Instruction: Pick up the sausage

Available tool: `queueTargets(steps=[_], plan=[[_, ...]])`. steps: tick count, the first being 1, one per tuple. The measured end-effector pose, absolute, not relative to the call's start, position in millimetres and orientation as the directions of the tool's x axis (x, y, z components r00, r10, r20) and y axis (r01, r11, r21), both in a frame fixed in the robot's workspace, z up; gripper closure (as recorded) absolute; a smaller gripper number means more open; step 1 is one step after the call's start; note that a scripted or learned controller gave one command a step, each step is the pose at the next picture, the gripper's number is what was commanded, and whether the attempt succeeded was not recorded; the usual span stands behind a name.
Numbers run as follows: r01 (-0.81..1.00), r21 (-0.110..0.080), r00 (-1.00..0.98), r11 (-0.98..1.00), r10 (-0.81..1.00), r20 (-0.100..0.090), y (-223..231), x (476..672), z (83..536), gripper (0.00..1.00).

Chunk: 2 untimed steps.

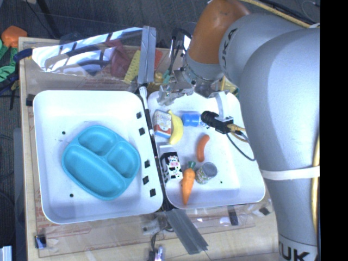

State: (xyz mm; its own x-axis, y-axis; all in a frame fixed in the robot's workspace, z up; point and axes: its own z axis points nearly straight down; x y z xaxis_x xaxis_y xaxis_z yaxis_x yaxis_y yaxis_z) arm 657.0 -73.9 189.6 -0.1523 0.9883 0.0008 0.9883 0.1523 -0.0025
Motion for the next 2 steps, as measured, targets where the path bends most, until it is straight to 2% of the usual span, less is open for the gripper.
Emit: queueTargets(steps=[1, 2], plan=[[0.977, 0.000, -0.212, 0.212, 0.977, 0.000, -127.0, 657.4, 99.9, 1.00], [0.923, 0.014, -0.385, 0.385, 0.923, -0.006, -176.4, 655.3, 99.3, 1.00]])
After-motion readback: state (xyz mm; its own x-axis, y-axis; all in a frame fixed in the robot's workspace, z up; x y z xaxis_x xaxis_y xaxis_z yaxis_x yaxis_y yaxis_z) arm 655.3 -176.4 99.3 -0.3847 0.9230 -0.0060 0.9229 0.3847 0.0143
